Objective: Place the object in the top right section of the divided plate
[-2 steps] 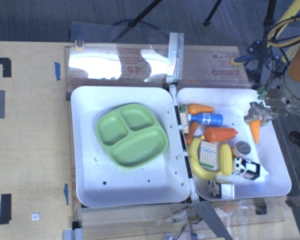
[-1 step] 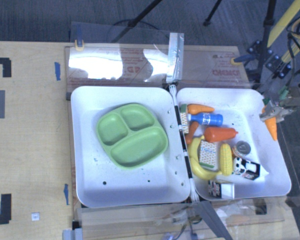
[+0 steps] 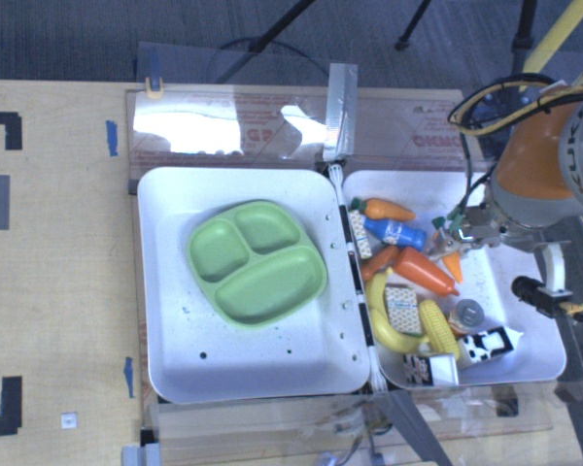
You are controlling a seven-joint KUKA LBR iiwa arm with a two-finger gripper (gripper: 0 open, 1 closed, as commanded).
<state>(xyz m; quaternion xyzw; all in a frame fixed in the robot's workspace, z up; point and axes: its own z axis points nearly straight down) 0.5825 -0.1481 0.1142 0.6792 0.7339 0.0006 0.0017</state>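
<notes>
Front edge, right bin: a black-and-white cow-patterned toy [image 3: 488,346] and a small printed box [image 3: 439,368] lie nearest the camera.
Left bin [image 3: 165,260]: holds the green divided plate [image 3: 257,261], its two small sections toward the far side and its large section toward the near side; all three hold nothing.
Right bin [image 3: 539,362]: a heap of toy food, with a yellow banana [image 3: 384,324], a corn cob [image 3: 437,326], an orange carrot [image 3: 426,271], a blue bottle [image 3: 393,232] and a second carrot [image 3: 389,208] at the far end.
Gripper [image 3: 457,231]: low over the heap's right side, beside the blue bottle; whether its fingers are apart or grip anything cannot be told.
Arm [image 3: 534,163]: reaches in from the right, orange band above the wrist.
</notes>
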